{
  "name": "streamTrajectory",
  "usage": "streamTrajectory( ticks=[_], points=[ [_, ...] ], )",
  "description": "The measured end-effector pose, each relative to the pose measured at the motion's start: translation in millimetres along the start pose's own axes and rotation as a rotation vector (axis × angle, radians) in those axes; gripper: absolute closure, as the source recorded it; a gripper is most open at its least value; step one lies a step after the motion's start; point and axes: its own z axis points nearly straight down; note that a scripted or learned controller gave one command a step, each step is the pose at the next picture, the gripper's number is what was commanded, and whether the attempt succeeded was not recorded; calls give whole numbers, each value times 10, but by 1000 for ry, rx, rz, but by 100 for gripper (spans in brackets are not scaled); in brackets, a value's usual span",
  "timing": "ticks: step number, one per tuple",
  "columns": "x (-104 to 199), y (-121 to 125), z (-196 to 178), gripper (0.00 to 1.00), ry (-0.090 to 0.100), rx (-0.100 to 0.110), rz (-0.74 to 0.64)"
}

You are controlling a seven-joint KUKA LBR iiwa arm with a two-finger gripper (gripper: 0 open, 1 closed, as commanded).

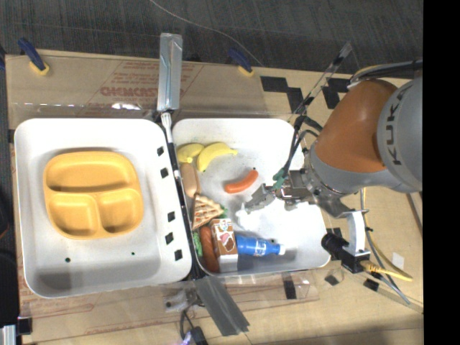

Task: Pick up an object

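Camera view: hovered low over the right bin (287, 131), gripper (259, 201) near its middle, just beside the sausage (240, 182). Could not tell jaws' state; nothing seen between them. Lay untouched: sausage, bananas (205, 154), bottle (257, 248), crackers (208, 210) along the left wall. Held a yellow tray (92, 191) in the left bin (29, 214). Judged early: no pick made, grasp and lift left.

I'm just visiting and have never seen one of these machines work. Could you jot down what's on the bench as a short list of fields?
arm: grey with an orange band, reaching in from the right
gripper: over the right bin, close to the sausage
left bin: yellow divided tray
right bin, top: bananas
right bin, bottom: blue bottle
held object: none visible
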Motion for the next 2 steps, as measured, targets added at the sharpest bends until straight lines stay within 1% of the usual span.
streamTrajectory(
  ticks=[1, 2],
  points=[
    [-13, 292, 1330, 0, 1, -8, 153],
    [277, 628, 937, 0, 1, -2, 34]
  ],
)
